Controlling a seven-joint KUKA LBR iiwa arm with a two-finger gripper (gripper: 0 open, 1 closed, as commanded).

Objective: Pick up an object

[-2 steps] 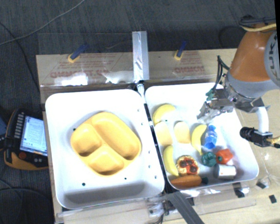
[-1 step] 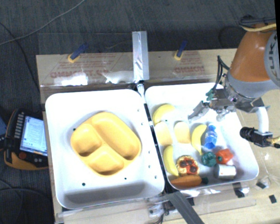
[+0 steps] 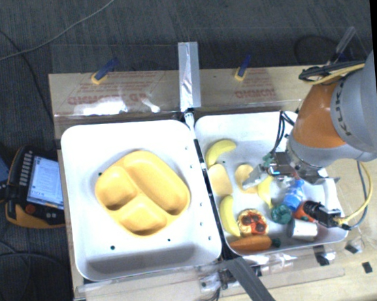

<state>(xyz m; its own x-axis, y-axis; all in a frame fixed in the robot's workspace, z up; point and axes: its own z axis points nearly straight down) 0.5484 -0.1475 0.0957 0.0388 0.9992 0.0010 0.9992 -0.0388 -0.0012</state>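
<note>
You have two white bins on the bench — the left bin (image 3: 77, 189) and, just beside it, the right bin (image 3: 239, 126). In the left bin you count one yellow divided plate (image 3: 141, 191). In the right bin you count two bananas (image 3: 219, 150) (image 3: 228, 216), one carrot (image 3: 252, 244), one small pizza (image 3: 252, 221) — the other small pieces there are too cluttered to count.

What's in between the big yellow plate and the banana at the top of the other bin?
Camera view: the bins' white walls between yellow plate and banana.
</note>
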